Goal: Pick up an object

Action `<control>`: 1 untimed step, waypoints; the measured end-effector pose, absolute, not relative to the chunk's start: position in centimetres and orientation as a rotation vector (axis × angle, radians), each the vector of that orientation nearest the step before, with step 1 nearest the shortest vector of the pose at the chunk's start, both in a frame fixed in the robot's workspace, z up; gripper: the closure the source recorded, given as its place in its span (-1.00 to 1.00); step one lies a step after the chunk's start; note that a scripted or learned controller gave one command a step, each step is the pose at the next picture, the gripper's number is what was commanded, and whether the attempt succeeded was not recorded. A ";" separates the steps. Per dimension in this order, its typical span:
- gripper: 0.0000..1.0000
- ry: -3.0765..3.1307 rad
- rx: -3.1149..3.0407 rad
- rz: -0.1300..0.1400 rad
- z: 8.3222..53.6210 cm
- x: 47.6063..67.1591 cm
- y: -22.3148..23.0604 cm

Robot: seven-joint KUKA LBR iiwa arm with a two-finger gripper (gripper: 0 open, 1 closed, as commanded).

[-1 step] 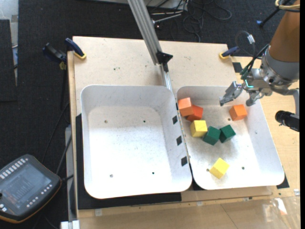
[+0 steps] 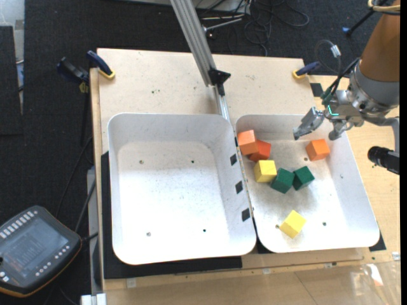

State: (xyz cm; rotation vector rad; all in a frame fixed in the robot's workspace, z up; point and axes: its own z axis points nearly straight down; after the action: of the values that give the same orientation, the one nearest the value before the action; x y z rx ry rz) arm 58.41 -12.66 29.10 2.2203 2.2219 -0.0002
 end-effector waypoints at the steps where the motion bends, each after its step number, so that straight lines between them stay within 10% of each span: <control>1: -1.00 2.223 2.226 -0.007 22.9 58.7 -13.2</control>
State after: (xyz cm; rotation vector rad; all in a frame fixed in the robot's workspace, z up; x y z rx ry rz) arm 58.75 -13.20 22.93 2.2257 2.2235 -0.0067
